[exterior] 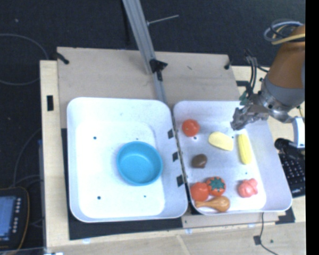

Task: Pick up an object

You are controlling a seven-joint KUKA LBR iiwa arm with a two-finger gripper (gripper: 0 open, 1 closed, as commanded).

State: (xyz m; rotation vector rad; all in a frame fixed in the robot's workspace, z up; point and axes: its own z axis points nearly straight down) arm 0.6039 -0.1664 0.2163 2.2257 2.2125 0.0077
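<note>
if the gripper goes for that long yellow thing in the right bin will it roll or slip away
The long yellow piece looks rounded and smooth, so it may roll sideways if nudged across its length. It looks like toy food, probably light and stiff. It lies flat on the right bin floor beside the pale yellow piece, so a push could knock them together.

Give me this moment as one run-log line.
gripper: over right bin, above yellow piece | held: nothing seen | blue bowl: left bin

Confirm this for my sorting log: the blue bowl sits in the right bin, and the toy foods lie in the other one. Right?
Not quite. The camera view shows the blue bowl in the left bin, not the right. The toy foods lie in the other one, the right bin.
</note>
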